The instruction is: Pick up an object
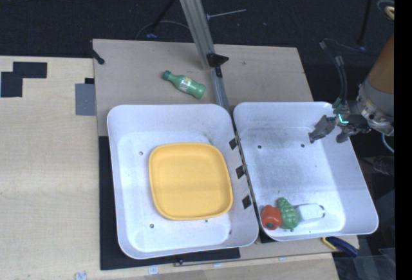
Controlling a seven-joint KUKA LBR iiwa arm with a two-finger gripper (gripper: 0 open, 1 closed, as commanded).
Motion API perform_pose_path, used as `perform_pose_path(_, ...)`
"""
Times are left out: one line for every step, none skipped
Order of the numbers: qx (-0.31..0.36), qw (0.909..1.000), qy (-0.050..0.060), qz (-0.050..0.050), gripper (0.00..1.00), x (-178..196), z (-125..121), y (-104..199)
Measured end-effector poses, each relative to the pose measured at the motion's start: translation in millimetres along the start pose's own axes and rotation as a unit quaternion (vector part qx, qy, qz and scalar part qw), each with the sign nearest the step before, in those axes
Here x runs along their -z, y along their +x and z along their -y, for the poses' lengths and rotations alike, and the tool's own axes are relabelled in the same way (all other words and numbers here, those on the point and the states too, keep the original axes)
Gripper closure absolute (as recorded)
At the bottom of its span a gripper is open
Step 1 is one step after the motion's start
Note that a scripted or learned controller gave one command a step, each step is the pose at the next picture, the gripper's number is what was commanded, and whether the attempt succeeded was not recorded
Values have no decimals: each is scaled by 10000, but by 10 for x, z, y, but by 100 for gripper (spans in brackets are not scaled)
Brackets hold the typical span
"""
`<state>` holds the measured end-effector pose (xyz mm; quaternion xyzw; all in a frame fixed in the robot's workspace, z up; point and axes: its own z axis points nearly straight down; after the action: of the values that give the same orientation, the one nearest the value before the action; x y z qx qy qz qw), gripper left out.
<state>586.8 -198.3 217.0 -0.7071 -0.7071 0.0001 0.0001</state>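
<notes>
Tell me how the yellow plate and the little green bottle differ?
The yellow plate lies flat inside the left bin; the green bottle lies on its side on the bench behind that bin. The plate is broad, squarish and plain yellow; the bottle is small, slim and green with a pale label. Neither is near the hand.

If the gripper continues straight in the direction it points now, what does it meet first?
The gripper points left and slightly down over the right bin. It would probably meet that bin's bare floor first, though depth is unclear. The toys lie well off this line.
</notes>
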Motion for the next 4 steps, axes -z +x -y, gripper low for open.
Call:
perform_pose_path(0,10000,1,0,0,-1,0,0)
perform_pose_path(5,10000,24,-6,0,-586,-71,-14)
perform_pose_path(9,10000,20,-6,0,-1029,-107,38)
perform_pose_path(7,10000,1,1,0,-1260,-109,47)
